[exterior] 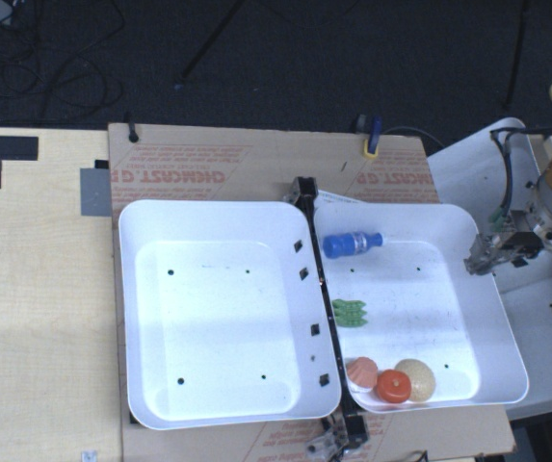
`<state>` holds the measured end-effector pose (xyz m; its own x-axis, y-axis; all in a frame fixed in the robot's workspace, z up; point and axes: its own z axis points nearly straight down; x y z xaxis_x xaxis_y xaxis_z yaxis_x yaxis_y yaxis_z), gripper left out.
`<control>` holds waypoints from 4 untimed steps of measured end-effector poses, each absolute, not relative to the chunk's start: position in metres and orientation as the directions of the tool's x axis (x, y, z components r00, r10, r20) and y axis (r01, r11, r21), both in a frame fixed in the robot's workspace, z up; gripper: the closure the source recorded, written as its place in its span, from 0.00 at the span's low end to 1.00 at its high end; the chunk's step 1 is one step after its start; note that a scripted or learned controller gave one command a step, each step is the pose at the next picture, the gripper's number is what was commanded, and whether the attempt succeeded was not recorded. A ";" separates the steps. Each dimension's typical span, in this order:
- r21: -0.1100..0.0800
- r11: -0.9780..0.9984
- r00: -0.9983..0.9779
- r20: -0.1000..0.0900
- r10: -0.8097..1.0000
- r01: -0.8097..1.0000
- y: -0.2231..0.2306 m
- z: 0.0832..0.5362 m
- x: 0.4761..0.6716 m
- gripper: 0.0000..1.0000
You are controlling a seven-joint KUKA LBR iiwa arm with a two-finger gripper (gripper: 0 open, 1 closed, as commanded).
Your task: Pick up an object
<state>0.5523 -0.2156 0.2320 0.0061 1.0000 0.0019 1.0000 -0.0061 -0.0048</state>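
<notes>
We see the blue bottle (352,244) at the right bin's (487,306) 11 o'clock corner: light, stiff, slick, likely to roll, so we'd grip across its body. The gripper (492,250) hangs at 3 o'clock; jaws unreadable.

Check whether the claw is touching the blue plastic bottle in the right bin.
Apart. The camera view shows the claw at the right bin's right rim, with bare white bin floor between it and the blue plastic bottle lying near the divider.
</notes>
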 end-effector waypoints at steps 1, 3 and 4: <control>-0.005 -0.007 0.007 0.002 1.000 1.000 -0.216 0.232 0.552 0.00; -0.006 -0.008 0.008 0.002 1.000 1.000 -0.216 0.241 0.552 0.00; -0.006 -0.008 0.008 0.003 1.000 1.000 -0.217 0.251 0.552 1.00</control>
